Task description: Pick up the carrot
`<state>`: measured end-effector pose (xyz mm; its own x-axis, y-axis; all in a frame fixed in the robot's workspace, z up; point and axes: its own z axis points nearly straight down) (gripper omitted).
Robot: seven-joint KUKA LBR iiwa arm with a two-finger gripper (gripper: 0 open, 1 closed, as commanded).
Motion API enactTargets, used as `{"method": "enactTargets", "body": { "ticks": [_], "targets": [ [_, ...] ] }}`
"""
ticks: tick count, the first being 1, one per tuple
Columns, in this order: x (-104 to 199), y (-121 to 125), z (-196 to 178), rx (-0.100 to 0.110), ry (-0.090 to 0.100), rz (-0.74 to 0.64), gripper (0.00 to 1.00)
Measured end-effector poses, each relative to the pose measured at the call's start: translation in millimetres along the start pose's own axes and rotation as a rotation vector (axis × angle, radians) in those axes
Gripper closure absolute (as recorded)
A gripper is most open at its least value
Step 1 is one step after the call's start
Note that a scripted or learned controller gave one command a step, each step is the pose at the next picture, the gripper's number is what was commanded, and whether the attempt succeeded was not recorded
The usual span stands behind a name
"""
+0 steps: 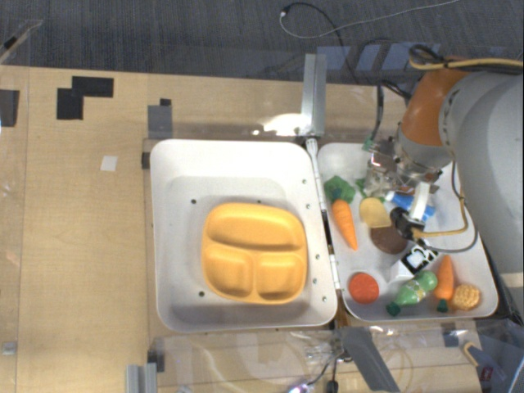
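You're in the approach step: the carrot (pixel 345 223) lies untouched by the right bin's (pixel 490 305) left wall, the gripper (pixel 399 188) hovers right of it, grip unreadable, so shift left and descend.

1. I work under bright, even light from overhead
2. Glare blooms on the back rim of the left bin (pixel 282 127), washing the white plastic out
3. The yellow tray (pixel 254 250) casts a soft grey shadow in that bin
4. The whole picture looks slightly soft and grainy, small things blurred
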<state>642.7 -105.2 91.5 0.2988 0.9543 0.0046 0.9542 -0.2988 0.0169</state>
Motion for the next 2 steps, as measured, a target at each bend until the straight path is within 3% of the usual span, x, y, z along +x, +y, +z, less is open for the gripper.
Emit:
{"method": "enactTargets", "body": {
  "ticks": [1, 2],
  "targets": [
    [-87, 7, 1, 0.003, -0.006, -0.150, 1.00],
    [-66, 11, 2, 0.004, -0.007, 0.335, 1.00]
  ]
}}
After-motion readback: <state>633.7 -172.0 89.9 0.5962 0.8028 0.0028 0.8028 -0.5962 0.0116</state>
